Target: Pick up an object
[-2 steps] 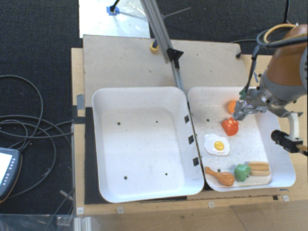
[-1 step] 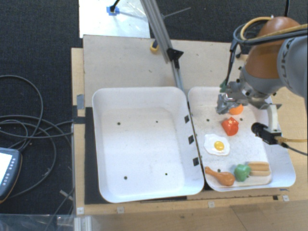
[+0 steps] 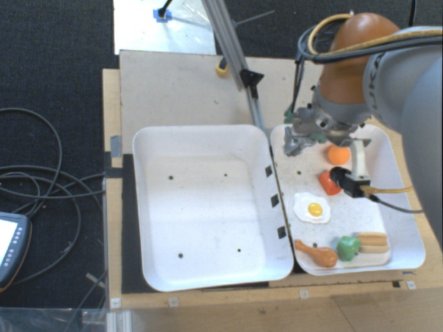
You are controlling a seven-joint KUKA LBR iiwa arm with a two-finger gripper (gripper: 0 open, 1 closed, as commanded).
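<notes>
The pincer point(image 3: 299, 144) hangs low over the far left corner of the right bin point(image 3: 408, 247), its dark metal fingers pointing down toward the bin floor; whether they stand apart or together I cannot tell from this slanted view, and nothing shows between them.

Every candidate lies on the near-right side of the pincer, toward the viewer and toward the arm's own side. Closest is the orange ball point(image 3: 338, 155), just beside the pincer to the right and partly under the wrist hardware. A little nearer the viewer sits the red piece point(image 3: 329, 183), touching or almost touching a black fitting on the arm. Further down the bin comes the fried egg point(image 3: 312, 210), lying flat and nearly straight below the pincer in the picture. At the near edge lie the drumstick point(image 3: 318, 253), its long axis running left to right with a slight slant, the green piece point(image 3: 348, 247) and the hot dog point(image 3: 372, 242), also lying left to right.

The left bin point(image 3: 149, 185) holds nothing to grasp, so my judgement is that the coming move calls for a short shift right or toward the viewer.
</notes>
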